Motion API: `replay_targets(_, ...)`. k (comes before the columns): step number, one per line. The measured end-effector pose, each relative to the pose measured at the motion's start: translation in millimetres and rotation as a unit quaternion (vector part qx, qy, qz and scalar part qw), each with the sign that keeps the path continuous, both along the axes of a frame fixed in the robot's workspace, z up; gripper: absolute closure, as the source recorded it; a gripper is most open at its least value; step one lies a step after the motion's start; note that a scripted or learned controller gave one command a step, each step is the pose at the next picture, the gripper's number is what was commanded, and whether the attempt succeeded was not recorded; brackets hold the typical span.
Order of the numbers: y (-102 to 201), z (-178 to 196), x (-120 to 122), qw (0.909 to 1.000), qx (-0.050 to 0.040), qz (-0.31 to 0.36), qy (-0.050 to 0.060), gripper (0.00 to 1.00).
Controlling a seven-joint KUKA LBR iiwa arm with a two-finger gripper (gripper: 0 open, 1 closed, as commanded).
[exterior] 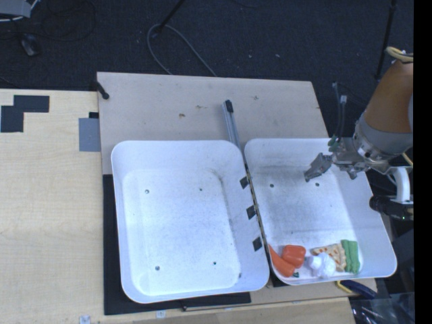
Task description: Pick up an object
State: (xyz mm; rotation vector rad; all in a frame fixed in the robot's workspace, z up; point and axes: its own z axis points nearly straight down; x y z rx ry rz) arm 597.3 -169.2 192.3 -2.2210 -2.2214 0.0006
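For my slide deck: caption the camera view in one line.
Gripper poised above the right bin, away from the small objects clustered along its near edge.

The desk (40,201) is pale wood on the left, with dark rectangular patches (23,110) near its far edge; a lighter board (202,106) lies under two shallow white bins; the left bin (179,218) and the right bin (317,201) sit side by side, touching along a seam with small black clips (251,211); a grey rod (231,121) lies on the board behind them; a black cable (169,42) trails over the dark floor (270,25) beyond.
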Motion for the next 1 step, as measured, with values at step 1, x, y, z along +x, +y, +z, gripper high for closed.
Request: replay_targets(1, 37.5, 35.6, -4.7, 1.0, -0.0001, 0.001, -0.002, 0.0)
